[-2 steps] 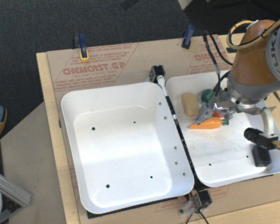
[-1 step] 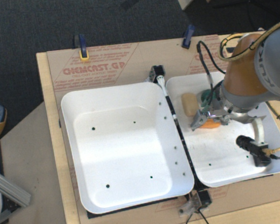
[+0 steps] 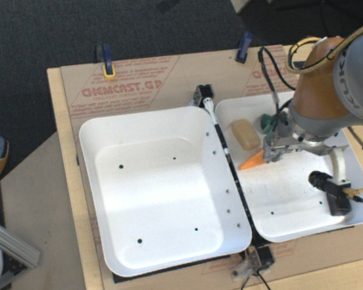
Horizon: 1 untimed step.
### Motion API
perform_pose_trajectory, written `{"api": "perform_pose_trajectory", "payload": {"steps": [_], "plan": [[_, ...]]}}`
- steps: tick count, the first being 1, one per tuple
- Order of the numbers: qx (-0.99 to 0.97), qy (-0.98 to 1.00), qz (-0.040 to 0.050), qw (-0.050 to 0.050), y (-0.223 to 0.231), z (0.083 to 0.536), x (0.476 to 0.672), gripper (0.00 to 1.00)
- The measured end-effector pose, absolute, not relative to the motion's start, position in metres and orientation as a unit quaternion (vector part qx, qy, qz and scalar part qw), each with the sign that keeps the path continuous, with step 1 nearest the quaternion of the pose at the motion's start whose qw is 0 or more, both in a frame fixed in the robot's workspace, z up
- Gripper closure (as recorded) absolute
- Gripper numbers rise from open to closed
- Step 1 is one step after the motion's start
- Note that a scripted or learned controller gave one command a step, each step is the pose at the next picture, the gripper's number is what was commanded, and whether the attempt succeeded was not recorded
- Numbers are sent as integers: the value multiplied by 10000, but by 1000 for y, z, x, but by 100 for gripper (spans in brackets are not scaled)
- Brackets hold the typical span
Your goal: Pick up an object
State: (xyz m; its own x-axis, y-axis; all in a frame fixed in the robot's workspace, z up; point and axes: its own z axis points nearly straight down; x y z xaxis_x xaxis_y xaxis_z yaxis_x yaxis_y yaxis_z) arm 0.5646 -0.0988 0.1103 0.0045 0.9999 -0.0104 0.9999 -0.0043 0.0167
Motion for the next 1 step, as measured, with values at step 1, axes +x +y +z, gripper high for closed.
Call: {"api": "perform_pose_trajectory", "payload": {"steps": [1], "plan": [[7107, 7035, -14, 18, -208, 125, 517, 100]]}}
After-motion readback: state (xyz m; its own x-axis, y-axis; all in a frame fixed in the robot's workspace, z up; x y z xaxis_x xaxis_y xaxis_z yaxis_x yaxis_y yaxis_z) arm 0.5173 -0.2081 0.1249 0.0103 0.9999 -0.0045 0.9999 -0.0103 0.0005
